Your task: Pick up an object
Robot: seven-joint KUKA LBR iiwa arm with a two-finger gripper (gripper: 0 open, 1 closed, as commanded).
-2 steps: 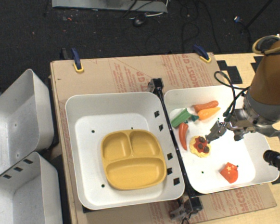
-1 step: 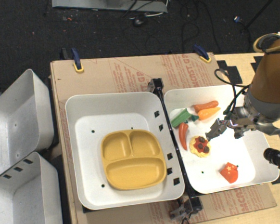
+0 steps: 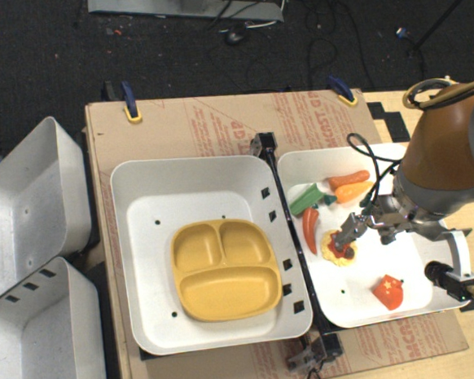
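Note:
My gripper [image 3: 347, 235] hangs low in the right bin [image 3: 418, 305], right over a small yellow and red toy [image 3: 337, 253], whose upper right part it covers. Left of that toy lies a red chili [image 3: 309, 228]. A green piece [image 3: 306, 197] and two orange carrot-like pieces [image 3: 349, 185] lie at the bin's far side. A red strawberry-like toy [image 3: 388, 292] sits near the front edge, apart from the gripper.
The left bin [image 3: 139, 192] holds a yellow divided plate [image 3: 225, 269]. A black divider with clips [image 3: 287, 221] runs between the bins. The arm's orange and grey body [image 3: 447, 160] covers the right bin's far right corner. White containers [image 3: 29, 242] stand off the bench at left.

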